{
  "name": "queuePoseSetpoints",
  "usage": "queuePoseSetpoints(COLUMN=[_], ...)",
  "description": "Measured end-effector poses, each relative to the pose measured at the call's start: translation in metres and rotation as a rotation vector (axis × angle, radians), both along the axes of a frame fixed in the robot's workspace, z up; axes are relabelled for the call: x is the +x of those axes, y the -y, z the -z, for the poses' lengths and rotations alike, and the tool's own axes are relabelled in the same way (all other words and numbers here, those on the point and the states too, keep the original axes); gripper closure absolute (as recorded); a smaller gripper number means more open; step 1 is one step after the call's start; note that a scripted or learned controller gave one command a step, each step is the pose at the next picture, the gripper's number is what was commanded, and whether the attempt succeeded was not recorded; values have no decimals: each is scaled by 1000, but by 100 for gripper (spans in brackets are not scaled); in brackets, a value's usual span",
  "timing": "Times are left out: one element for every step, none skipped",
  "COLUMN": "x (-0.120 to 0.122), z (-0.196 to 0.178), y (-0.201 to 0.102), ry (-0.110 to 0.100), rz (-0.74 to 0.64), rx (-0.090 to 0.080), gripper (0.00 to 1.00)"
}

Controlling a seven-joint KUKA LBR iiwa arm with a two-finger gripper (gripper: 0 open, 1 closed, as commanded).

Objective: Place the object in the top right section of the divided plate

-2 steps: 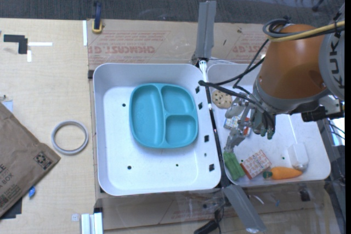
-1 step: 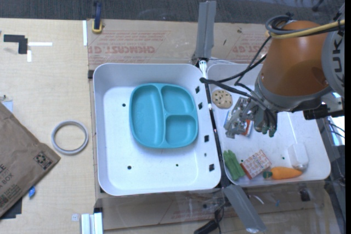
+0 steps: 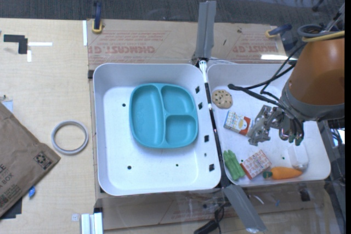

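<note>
The gripper [image 3: 259, 130] hangs over the right bin [image 3: 318, 167], finger state unclear, beside a small carton [image 3: 237, 123]. A cookie [image 3: 222, 98], carrot [image 3: 284, 173] and green item [image 3: 233, 165] lie around. The divided plate [image 3: 163, 115] sits in the left bin [image 3: 109, 134].

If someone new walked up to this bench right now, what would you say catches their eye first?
Most likely the turquoise divided plastic plate, alone in the middle of the left white bin. Next, the grey arm's orange band looming over the right white bin, with the gripper hanging above small items: a round cookie, an orange carrot and a green vegetable.
</note>
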State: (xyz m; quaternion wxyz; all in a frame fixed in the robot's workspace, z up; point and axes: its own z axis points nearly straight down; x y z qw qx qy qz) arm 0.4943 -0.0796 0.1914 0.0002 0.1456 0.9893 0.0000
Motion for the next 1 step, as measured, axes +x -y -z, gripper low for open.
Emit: queuePoseSetpoints(x=[-17], z=[52], y=[56], ry=[0], rz=[-93], rx=[1], gripper=[100])
